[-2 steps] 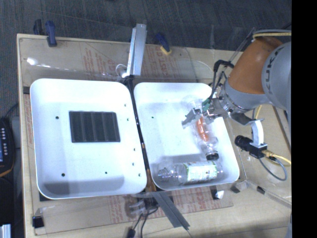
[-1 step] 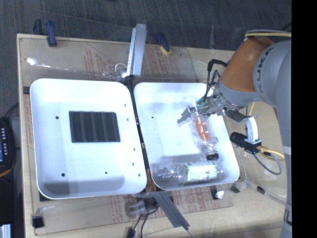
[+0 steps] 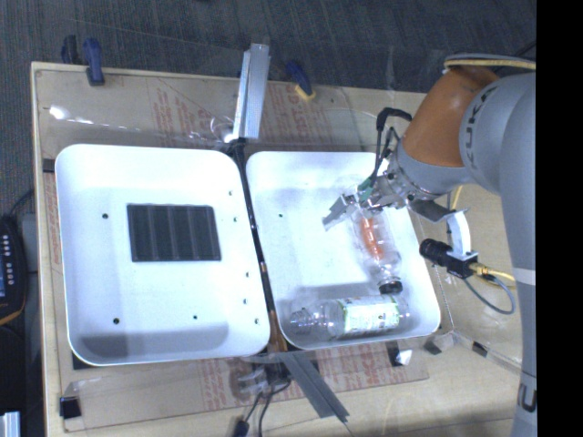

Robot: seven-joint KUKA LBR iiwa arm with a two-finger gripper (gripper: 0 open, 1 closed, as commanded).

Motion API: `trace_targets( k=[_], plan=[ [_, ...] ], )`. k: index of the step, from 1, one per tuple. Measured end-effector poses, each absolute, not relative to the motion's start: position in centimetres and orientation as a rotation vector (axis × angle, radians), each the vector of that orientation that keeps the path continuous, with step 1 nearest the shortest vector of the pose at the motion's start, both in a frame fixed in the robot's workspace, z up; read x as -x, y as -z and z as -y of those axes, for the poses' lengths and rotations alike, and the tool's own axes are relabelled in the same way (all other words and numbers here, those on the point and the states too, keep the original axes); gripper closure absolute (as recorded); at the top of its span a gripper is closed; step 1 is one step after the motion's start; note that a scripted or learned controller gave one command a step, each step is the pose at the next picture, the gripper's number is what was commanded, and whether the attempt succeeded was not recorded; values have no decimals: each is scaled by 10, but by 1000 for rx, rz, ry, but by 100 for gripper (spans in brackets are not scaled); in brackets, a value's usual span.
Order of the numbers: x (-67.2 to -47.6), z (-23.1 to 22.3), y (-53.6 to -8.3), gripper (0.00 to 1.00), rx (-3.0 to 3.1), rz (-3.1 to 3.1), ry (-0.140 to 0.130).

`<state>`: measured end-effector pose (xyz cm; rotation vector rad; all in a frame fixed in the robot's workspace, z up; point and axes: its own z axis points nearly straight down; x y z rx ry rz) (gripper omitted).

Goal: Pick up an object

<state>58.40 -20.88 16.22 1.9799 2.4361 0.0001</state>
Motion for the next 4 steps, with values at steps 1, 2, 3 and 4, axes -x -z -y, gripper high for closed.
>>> trace_targets(
  k=[1,2,3,4],
  plan=[
    [-564,209,-176,0,-1881,-2521,2],
    [-581,210,-164,0,-1904,-2500,1],
    [-567,209,-174,0,-1843,-2549,2],
    [-585,210,-180,0,-1803,-2572,0]
  ],
)
